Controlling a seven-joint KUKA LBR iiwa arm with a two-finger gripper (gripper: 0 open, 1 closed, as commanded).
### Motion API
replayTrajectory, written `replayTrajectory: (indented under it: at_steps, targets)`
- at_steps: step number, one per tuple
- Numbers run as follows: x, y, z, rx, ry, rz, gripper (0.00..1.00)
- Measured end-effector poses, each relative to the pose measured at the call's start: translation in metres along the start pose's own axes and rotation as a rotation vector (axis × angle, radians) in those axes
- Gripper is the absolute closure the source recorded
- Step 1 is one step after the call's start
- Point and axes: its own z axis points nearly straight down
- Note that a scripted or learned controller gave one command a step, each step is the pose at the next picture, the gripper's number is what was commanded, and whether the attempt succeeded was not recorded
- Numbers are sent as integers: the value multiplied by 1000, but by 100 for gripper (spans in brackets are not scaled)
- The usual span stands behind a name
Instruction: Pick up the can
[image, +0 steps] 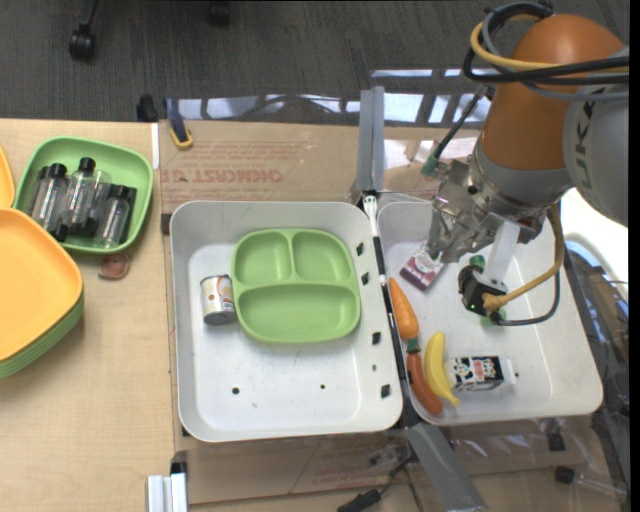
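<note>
The can (217, 299), a small metal cylinder with a pale printed label and an orange patch, lay on its side in the left white bin (290, 410), well to the left of the claw and across the divider between the two bins, just beside the left edge of the green three-compartment plastic plate (297, 283). It looked stiff and fairly light, with a smooth curved wall likely to roll or slip if nudged; the best hold would probably be across its round body at mid-length, fingers straddling the cylinder from above, with the plate's rim crowding one side. Nearer than the claw, in the right white bin (560, 395), lay a yellow banana (438, 366), a long orange carrot (403, 307) and a small black-and-white carton (478, 372). The two-finger claw (447, 248) hung over that right bin, just above a small purple-and-white packet (422, 270); whether its fingers were open or closed could not be told. Far off to its left, a green tray of dark-capped bottles (83, 195) sat on the wooden bench (90, 430).
</note>
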Motion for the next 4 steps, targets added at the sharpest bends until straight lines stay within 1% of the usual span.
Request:
replayTrajectory:
  at_steps: [1,2,3,4]
  targets:
    - [7,46,7,-1,0,-77,100]
    - [14,35,111,2,0,-121,100]
    - [-46,25,60,-1,1,-342,100]
    - [-57,53,54,-1,1,-351,100]
